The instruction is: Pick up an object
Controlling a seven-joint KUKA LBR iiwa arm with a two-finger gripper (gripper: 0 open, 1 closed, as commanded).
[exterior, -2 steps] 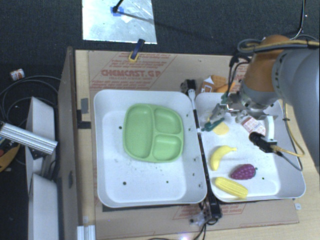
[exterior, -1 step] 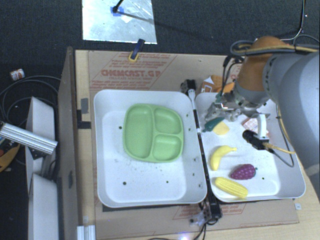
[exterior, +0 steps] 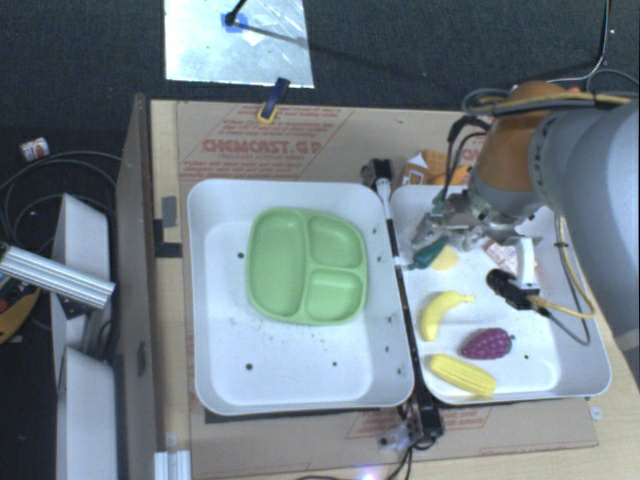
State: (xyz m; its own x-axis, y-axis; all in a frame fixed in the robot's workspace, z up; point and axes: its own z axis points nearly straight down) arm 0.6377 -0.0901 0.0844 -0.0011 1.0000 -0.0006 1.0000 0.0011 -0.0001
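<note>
Yellow plastic fruit lies in the right bin (exterior: pixel 585 373), and that is where the hand (exterior: pixel 437 236) is working: it sits low over the bin's upper left corner, close to the divider between the two bins. Directly under it are a teal object (exterior: pixel 428 256) and a pale yellow piece (exterior: pixel 446 259), the two touching or nearly so; the teal one appears to reach up to the fingertips, but contact cannot be confirmed. Whether the fingers are apart or together cannot be told, since the wrist body and cabling cover them. The toy banana (exterior: pixel 441 311) lies just below the hand, toward the bin's front, its long axis running diagonally from lower left to upper right. A purple grape cluster (exterior: pixel 487 344) sits further right and forward, and a corn cob (exterior: pixel 461 375) lies near the front wall, its axis running from upper left to lower right. The green divided plate (exterior: pixel 304 265) rests alone in the left bin (exterior: pixel 220 368), well apart from the hand. Judgement: the teal and pale yellow pair is the nearest candidate, needing almost no sideways travel; the banana would need a short shift forward and a wrist turn across its axis.
</note>
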